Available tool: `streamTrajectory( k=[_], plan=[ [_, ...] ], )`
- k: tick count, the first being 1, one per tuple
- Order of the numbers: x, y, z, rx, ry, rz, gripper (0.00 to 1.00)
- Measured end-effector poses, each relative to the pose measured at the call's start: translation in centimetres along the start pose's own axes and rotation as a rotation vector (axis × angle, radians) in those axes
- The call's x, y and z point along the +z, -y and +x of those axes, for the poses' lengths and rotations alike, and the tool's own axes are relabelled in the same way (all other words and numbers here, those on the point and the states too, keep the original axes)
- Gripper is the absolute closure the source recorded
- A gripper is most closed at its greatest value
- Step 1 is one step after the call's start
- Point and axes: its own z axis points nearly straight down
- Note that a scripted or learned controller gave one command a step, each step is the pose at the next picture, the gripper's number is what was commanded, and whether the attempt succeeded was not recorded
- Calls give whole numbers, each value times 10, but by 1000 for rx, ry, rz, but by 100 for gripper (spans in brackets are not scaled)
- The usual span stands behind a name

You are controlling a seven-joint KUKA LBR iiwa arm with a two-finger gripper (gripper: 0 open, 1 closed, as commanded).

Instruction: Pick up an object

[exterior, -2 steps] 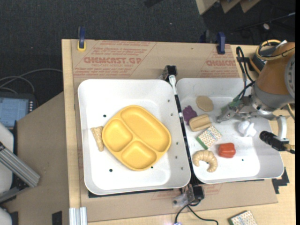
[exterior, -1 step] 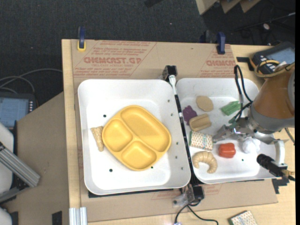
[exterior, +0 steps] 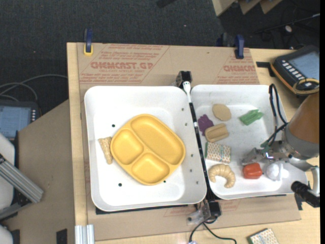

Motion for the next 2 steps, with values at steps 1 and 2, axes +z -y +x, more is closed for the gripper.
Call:
streamTrajectory(
  k=[1,2],
  plan=[
    [-1,-84,32,-8,5,-13,0],
    [-48,-11,-19,5,2,-2,0]
  ],
)
